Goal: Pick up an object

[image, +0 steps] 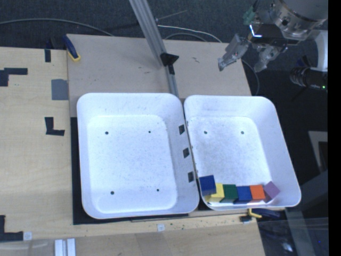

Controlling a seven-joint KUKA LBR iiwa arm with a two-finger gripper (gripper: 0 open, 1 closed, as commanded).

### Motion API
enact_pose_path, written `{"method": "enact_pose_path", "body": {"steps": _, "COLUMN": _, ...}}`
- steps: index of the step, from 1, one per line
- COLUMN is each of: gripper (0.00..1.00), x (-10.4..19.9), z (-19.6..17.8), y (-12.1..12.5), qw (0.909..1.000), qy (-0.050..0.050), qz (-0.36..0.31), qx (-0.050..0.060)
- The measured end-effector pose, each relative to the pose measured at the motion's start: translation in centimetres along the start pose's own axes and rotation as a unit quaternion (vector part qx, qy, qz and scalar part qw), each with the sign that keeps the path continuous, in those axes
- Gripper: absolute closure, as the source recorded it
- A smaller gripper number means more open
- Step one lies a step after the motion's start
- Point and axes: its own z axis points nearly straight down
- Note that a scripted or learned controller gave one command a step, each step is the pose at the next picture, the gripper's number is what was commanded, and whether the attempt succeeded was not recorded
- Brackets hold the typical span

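White bins, coloured blocks bunched in one corner

Coloured small blocks sit in a tight row along the near wall of the right-hand shallow white plastic bin [277, 137], far below the claw and well apart from it: a blue cube [206, 184] stacked at the left end, then yellow [217, 192], green [229, 191], a second blue [243, 193], orange [257, 191] and purple [271, 189]. Beside it lies the left-hand white bin [85, 143].

Farther back, the grey two-finger claw [246, 56] hangs above the bare bench beyond the bins, fingers spread apart, grasping nothing.

Risk, as I judge it: the blocks touch each other and the wall, so descending fingers may jam, or nudge neighbours rather than straddle one.

No readable writing or brand shows.
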Motion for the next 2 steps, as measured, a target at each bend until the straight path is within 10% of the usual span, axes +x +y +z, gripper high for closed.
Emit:
{"method": "enact_pose_path", "body": {"steps": 1, "gripper": 0.0, "x": -11.3, "z": 5.6, "y": -4.3, "qw": 1.0, "qy": 0.0, "qz": 0.004, "qx": 0.002}}
{"method": "enact_pose_path", "body": {"steps": 2, "gripper": 0.0, "x": -10.5, "z": 19.3, "y": -4.6, "qw": 1.0, "qy": 0.001, "qz": 0.0, "qx": 0.004}}
